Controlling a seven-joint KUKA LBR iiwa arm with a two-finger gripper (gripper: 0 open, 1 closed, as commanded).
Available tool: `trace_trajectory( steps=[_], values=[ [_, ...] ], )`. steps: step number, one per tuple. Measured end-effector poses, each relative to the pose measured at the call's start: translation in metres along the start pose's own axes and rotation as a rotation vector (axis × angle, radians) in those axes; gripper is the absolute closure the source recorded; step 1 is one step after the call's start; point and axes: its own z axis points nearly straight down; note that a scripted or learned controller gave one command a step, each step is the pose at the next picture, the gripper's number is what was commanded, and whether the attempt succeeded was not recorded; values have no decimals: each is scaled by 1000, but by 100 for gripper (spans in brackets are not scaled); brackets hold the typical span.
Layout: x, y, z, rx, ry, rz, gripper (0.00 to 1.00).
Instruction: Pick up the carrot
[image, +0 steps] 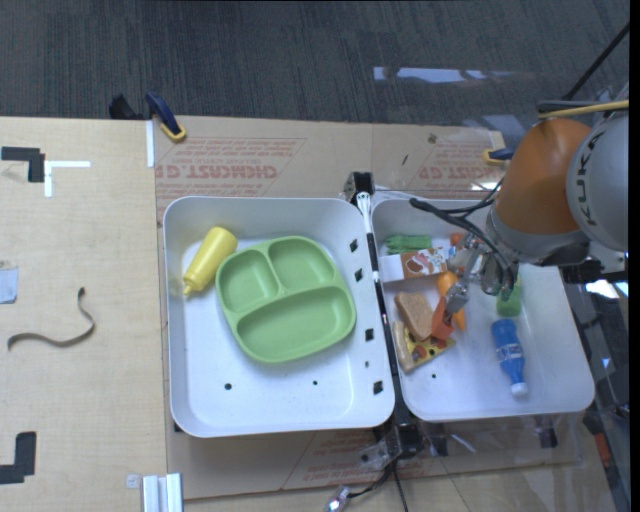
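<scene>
— Two bins (200, 400) on the table (80, 400); which one has the carrot (459, 318)?
— Right one, near its left side, just right of the bread slice (416, 312) and touching a heap of toy food.
— And the tool (460, 290)?
— Down over that heap, right at the carrot's far end. Whether its fingers are apart or together, I cannot tell; I can't say it grips anything.
— What else is in there?
— A blue bottle (509, 355) to the right, something green (408, 243) at the far left corner.
— The left bin?
— A green divided plate (287, 298) in the middle, a yellow bottle (208, 257) touching its far-left rim.
</scene>
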Motion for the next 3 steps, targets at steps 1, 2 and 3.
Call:
trace_trajectory(
  steps=[1, 2, 3],
  values=[
    [44, -25, 1, -16, 10, 11, 0],
    [41, -8, 3, -12, 18, 233, 0],
    [37, -14, -7, -4, 5, 239, 100]
  ],
)
